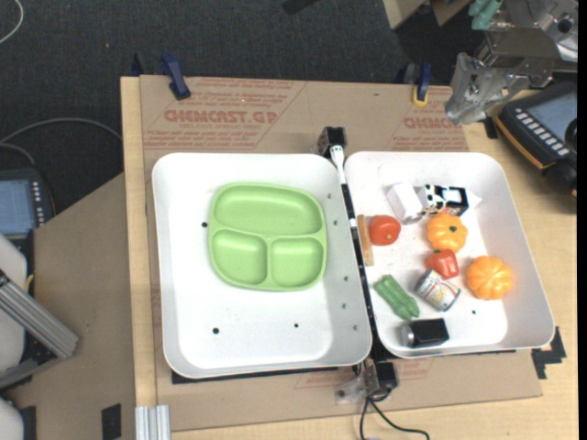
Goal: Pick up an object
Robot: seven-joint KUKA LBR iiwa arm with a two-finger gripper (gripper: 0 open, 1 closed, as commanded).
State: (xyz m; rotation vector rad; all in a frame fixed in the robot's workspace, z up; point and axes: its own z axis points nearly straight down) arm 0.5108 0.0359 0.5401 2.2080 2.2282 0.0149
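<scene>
The right bin (518, 223) holds several small items. Among them are a red tomato (383, 230), a white block (404, 200), a black-and-white toy (447, 197), a small orange pumpkin (447, 232) and a larger orange fruit (488, 277). Lower in the bin lie a red piece (445, 264), a tin can (437, 291), a green pickle (396, 296) and a black object (427, 332). My gripper (466, 97) hangs beyond the bin's far right corner, above the cardboard and away from every item.
The left bin (183, 282) carries a green three-compartment plate (268, 236). A thin wooden strip (364, 239) lies along the right bin's left wall. Clamps (174, 74) hold the cardboard bench top at the far edge. A tablet (548, 126) sits right of the gripper.
</scene>
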